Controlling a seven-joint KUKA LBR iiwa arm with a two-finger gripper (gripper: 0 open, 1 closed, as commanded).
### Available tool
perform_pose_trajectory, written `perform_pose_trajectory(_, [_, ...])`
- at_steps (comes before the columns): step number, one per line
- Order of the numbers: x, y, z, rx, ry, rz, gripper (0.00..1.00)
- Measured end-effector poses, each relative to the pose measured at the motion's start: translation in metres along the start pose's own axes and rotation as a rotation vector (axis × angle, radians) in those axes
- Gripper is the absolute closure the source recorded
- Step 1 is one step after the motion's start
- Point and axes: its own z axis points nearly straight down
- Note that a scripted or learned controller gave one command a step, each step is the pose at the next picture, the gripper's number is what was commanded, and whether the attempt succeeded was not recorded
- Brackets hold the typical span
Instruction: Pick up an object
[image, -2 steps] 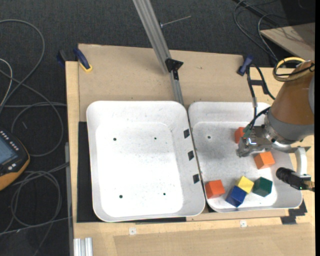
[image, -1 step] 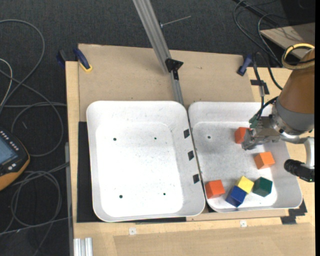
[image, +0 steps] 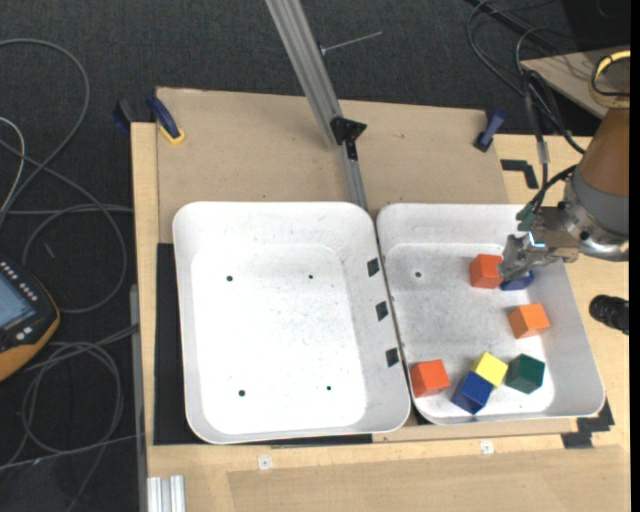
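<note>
gripper (image: 520, 262) low in right bin (image: 440, 225) | grip state: cannot tell | red block (image: 485, 271) just beside it | blue piece (image: 517, 283), maybe a block, mostly hidden beneath

We see a tan table (image: 250, 130) filling most of the frame, set on dark carpet (image: 80, 60). Two blue clamps grip its far edge, one at the upper left (image: 165, 118) and one at the upper right (image: 489, 130). A grey metal bar (image: 315, 75) slants down from the top centre to a black bracket (image: 347, 130). Loose black cables (image: 60, 300) curl over the carpet along the left side. At the left edge we find a handheld pendant (image: 18, 315) with an orange rim and a lit screen. More cables (image: 510, 30) trail in the upper right corner.
</note>
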Motion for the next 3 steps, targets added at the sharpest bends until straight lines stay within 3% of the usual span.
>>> perform_pose_trajectory(2, [0.101, 0.019, 0.02, 0.008, 0.004, -0.005, 1.0])
perform_pose_trajectory(3, [0.153, 0.015, 0.028, 0.009, 0.005, -0.004, 1.0])
